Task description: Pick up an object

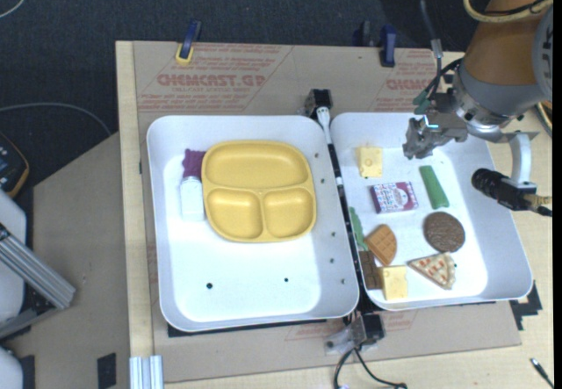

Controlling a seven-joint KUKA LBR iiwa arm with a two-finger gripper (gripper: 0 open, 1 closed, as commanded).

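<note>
Two bins (167,203) face you on board printed "CHEMCAST". The gripper (420,140) hangs at the right bin's twelve o'clock, just above a green stick (433,186); its grip you cannot tell.

- A robotics lab: grey arm (505,71) over the table (255,71).
- Clamps (186,43) at the table's far edge, cables (369,361) at its near edge.

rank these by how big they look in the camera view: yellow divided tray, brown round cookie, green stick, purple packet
1. yellow divided tray, by far the largest
2. brown round cookie and purple packet, which look about alike, so no ranking between them
3. green stick, long but thin, the smallest in area
</note>
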